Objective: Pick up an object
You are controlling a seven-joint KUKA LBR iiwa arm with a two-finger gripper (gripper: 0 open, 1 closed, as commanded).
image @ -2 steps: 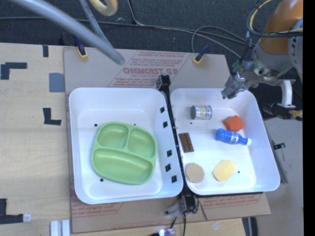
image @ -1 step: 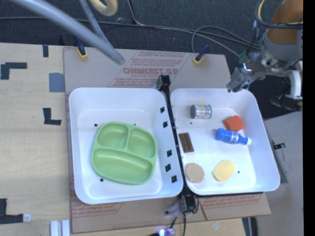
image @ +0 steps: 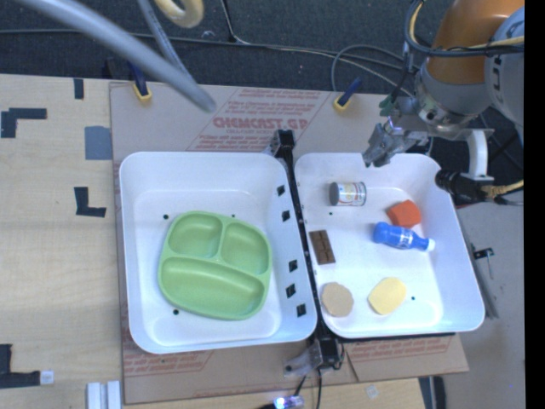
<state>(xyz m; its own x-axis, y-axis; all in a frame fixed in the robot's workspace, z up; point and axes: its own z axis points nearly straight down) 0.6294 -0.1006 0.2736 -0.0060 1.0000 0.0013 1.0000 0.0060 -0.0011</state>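
Gripper (image: 381,150) hangs over right bin's (image: 456,254) far edge, nothing in it; how it's set, can't tell. Your nearest pick: small can (image: 348,193), lying on side, long axis along that far edge, just toward the divider and near side of gripper. Count: one can, one orange block (image: 405,212), one blue bottle (image: 400,237), one brown bar (image: 321,246), two flat pieces; one green tray (image: 215,265) in left bin.

The arm (image: 477,32) is seen at the upper right of the camera view, its orange band turned toward the camera and its grey body cut off by the right edge. From the wrist, the dark gripper (image: 377,154) is angled down and to the left, with cables looped around the wrist above it. The tips are held above the surface below, and nothing is seen between them.
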